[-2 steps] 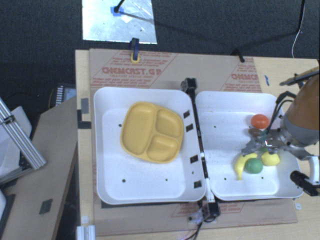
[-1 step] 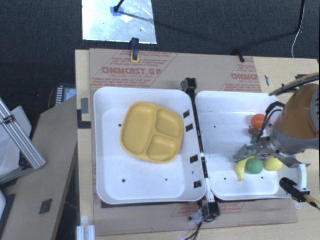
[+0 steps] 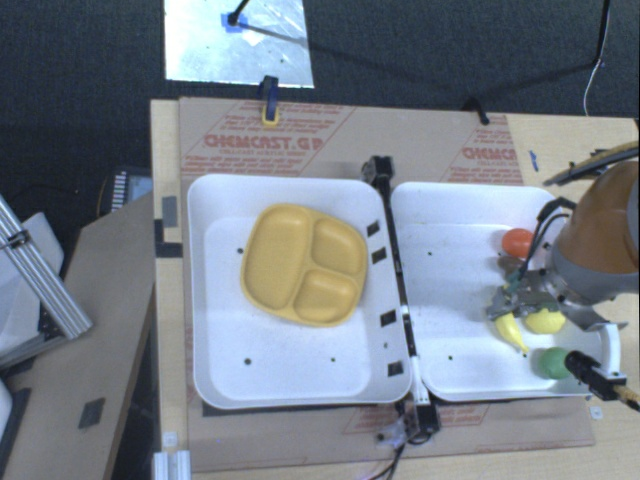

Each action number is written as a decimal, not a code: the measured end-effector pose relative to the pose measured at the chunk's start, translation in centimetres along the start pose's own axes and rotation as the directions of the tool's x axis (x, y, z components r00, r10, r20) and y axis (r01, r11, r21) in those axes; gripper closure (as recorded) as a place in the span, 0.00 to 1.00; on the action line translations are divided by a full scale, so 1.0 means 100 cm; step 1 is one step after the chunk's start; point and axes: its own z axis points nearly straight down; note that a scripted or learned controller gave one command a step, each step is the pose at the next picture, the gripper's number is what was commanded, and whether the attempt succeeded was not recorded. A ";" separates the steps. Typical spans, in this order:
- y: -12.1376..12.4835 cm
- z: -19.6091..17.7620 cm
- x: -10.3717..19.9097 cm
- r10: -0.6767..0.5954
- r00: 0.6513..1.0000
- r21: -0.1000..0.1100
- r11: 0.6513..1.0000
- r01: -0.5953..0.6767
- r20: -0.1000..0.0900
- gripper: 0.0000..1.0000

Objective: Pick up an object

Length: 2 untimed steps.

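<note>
Claw (image 3: 512,298) low in right bin (image 3: 450,268), over the yellow banana-like piece (image 3: 510,330); can't tell its opening or whether it grips. Orange ball (image 3: 517,241) and green piece (image 3: 549,362) sit close. Advice: centre on one item, descend straight.

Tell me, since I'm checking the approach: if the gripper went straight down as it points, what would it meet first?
Probably the yellow banana-shaped piece under the gripper, though depth is unclear from this slant.

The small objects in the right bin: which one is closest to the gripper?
The yellow banana-shaped piece, lying just below the gripper. The orange ball sits higher up, and the green ball lies nearer the bin's bottom edge.
</note>
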 end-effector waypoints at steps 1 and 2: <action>0.004 -0.044 0.003 -0.003 1.000 -0.004 1.000 0.003 0.001 1.00; 0.003 -0.092 -0.006 -0.003 1.000 -0.004 1.000 0.003 0.002 1.00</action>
